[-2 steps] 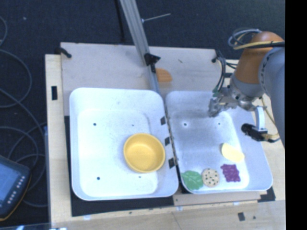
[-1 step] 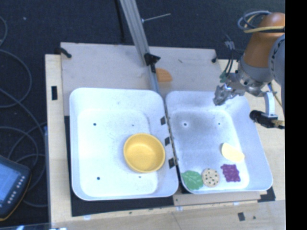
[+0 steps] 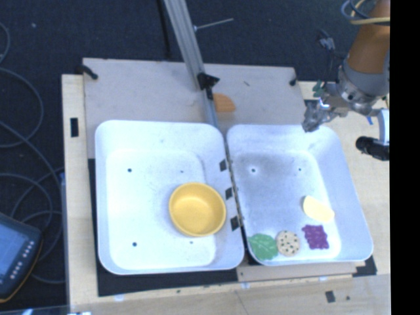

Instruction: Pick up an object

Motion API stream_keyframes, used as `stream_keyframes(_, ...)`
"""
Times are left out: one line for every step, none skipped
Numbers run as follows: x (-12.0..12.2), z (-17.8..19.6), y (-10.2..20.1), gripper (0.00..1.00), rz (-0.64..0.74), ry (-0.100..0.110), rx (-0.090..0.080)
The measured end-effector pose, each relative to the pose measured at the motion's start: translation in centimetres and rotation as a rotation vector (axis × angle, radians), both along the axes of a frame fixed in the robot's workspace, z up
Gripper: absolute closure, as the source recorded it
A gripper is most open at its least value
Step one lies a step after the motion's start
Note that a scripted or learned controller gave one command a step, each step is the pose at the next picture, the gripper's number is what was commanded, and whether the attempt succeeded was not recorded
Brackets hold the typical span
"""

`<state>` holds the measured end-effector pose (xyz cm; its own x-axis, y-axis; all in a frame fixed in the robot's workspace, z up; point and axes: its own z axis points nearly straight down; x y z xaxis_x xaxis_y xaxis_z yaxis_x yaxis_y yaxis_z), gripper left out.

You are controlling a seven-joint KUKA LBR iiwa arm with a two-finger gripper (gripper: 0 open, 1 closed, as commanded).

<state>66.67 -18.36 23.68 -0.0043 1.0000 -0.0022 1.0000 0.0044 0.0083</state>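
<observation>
- While your gripper point(image 3: 314, 122) hangs over the far right corner of the right bin point(image 3: 275, 169), nothing is seen between its fingers, so you have hold of nothing; how wide it stands is too small and blurred to tell.
- Your arm point(image 3: 367, 51), grey with an orange band, reaches in from the right edge of the picture, its wrist above the bin's far rim.
- Your candidate objects lie along the near edge of the right bin: a yellow piece point(image 3: 318, 209) towards the right wall, a purple piece point(image 3: 315, 236) just nearer than it, a speckled cookie point(image 3: 287, 242) beside that, and a green piece point(image 3: 263, 245) in the near left corner.
- Green piece and cookie look to be touching; cookie and purple piece sit just beside one another.
- A yellow bowl point(image 3: 197, 209) rests in the left bin point(image 3: 131, 149), near the divide between the bins.
- You are, by my reading, at the approach step: no object chosen, no descent begun.
- Your next move calls for travel across the bin towards its near edge, well apart from the present position, then a drop over one piece.
- Choosing the yellow piece seems kindest, since it lies a little apart from the crowded row.
</observation>
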Motion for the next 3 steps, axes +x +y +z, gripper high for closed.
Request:
stream_keyframes(0.0, -2.2, -0.2, 1.00, -0.001, 0.009, -0.001)
stream_keyframes(0.1, -2.0, 6.1, 1.00, 0.002, 0.008, 0.003)
stream_keyframes(1.1, -1.1, 12.1, 1.00, 0.004, 0.005, 0.004)
